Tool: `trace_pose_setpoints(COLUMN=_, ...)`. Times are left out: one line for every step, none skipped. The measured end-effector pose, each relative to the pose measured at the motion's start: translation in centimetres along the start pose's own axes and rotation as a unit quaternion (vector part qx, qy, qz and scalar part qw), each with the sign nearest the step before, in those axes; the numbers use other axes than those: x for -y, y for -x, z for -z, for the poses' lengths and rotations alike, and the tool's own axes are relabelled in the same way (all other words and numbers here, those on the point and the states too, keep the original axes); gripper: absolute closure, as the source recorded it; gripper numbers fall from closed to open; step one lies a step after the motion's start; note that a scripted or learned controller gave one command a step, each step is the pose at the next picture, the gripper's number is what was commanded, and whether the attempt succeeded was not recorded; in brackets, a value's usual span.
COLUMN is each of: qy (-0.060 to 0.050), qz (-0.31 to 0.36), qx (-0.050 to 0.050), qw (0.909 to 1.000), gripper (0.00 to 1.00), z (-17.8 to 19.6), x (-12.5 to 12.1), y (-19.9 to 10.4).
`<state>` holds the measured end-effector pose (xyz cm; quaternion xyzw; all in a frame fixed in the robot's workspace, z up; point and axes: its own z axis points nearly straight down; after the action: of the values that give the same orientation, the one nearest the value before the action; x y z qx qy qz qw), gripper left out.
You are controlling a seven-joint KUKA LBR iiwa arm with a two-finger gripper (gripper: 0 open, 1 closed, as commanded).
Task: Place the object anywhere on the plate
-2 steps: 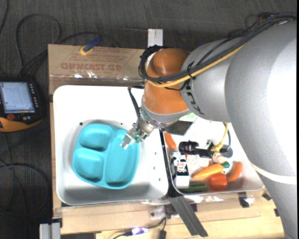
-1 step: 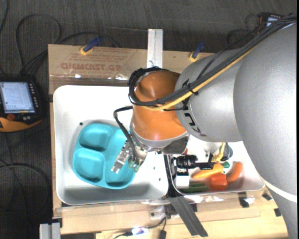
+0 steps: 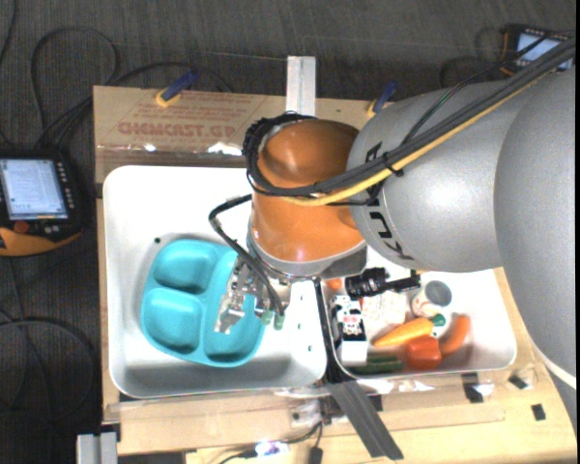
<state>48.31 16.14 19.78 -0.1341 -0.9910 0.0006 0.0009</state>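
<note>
A turquoise plate [image 3: 179, 303] with three compartments lies in the left white bin [image 3: 135, 211]. My gripper [image 3: 240, 305] hangs low over the plate's right compartment, close to the rim next to the divider between the bins. The orange wrist band [image 3: 300, 196] and the grey arm cover the back of both bins. A small green bit [image 3: 276, 320] shows just right of the gripper; I cannot tell what it belongs to. The wrist above hides whatever sits between the gripper's tips.
The right bin [image 3: 498, 356] holds several toy foods: an orange carrot [image 3: 406, 333], a red pepper [image 3: 427, 351], a green piece [image 3: 375, 364] and a black-and-white item [image 3: 349, 322]. A tablet [image 3: 27, 189] lies off the bench at left.
</note>
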Motion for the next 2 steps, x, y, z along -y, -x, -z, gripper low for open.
trace_pose_setpoints(qy=0.0, qz=0.04, qx=0.001, qw=0.9992, gripper=1.0, z=0.4, x=-3.3, y=-0.8)
trace_pose_setpoints(qy=0.001, qz=0.165, qx=0.001, qw=0.9863, gripper=1.0, z=2.0, x=-6.9, y=-1.8)
